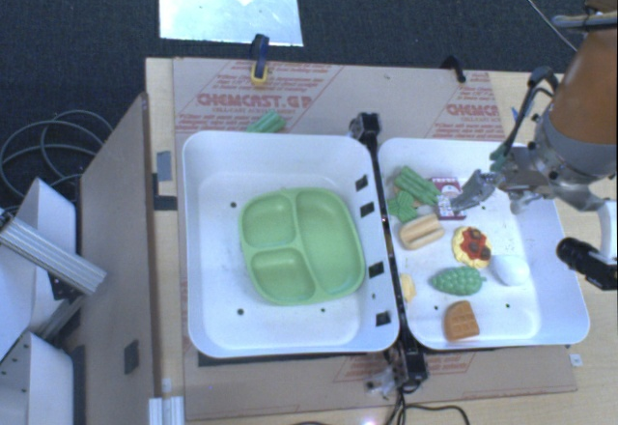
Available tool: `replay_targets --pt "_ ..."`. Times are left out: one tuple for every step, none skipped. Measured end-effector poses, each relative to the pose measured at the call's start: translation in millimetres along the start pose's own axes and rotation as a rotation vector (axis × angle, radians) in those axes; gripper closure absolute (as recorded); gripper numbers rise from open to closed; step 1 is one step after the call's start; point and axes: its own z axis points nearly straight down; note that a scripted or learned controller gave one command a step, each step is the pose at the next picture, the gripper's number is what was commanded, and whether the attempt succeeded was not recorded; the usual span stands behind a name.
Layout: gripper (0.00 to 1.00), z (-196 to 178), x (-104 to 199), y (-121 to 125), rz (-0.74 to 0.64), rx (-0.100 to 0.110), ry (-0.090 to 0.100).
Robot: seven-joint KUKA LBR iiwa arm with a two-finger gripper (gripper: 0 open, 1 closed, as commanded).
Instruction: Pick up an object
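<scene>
Arm over the right bin of toy food

The gripper [471, 193] hangs above the right bin [560, 317], just beside a small red-and-white card [447, 193]; whether it is apart or together cannot be told. Near the card lie green beans [415, 186], a hot dog [421, 232], a pizza slice [473, 245], a white egg [509, 269], a green cob [456, 280] and bread [462, 321]. A green divided tray [301, 245] sits in the left bin [212, 317].
</scene>
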Motion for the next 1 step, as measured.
replay_targets --pt "0.00 102.0 -52.7 -39.1 0.008 0.008 0.001"
